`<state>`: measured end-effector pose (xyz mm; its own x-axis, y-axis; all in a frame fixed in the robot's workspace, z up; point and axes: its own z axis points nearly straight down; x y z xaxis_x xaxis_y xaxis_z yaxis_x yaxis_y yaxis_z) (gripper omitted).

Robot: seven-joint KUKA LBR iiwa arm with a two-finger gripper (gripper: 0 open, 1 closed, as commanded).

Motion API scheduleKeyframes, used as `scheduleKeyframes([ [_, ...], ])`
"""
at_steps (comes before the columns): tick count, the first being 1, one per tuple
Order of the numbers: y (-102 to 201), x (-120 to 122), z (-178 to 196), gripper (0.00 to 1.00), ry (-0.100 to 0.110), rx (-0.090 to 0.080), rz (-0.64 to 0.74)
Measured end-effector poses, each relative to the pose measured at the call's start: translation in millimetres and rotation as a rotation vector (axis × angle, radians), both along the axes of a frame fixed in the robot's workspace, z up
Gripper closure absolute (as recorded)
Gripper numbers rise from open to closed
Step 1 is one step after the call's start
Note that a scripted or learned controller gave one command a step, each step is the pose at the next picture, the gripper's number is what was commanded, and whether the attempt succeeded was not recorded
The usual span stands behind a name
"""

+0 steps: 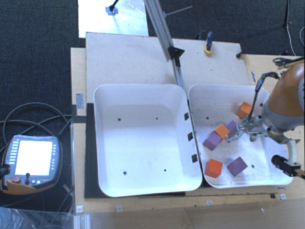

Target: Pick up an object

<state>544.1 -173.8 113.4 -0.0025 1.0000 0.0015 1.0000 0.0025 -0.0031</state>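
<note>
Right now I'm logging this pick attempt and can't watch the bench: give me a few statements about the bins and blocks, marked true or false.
1. All the blocks lie in the right bin. True.
2. There are three orange blocks: one at the far side, one mid-bin, one near the front. True.
3. The gripper hangs over the left bin. False: it is over the right bin, by the middle orange block.
4. The purple blocks are stacked. False: the one near the divider and the front one lie apart.
</note>
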Motion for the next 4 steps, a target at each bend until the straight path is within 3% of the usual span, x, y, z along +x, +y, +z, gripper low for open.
scheduleKeyframes([
  [1, -1, 2, 14, 1.0, -0.007, -0.003, 0.001],
  [4, 4, 15, 137, 1.0, -0.009, -0.003, 0.002],
])
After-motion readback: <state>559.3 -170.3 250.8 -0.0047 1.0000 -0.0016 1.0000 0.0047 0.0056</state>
